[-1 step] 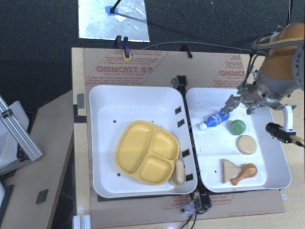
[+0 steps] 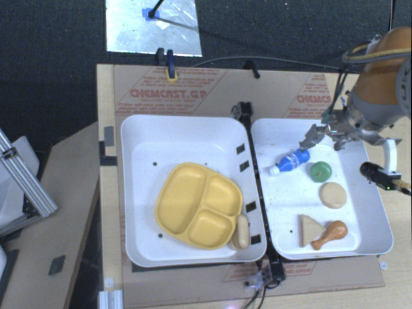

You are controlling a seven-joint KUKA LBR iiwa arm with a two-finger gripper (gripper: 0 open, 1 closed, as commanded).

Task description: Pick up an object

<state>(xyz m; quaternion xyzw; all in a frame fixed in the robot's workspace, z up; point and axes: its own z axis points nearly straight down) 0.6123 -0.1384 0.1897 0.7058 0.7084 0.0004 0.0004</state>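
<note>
The gripper is being held open, gripping nothing, just beside the blue bottle in the right bin, seemingly for grasping.

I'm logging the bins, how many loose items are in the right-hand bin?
5: blue bottle upper left, green disc, tan round piece, wedge and drumstick at the front.

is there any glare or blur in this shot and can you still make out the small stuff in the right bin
Camera view: strong glare on the shiny sheet at the top; the white bins look bright but not washed out; the blue bottle, green disc and gripper are soft yet recognisable; shadows are faint.
</note>
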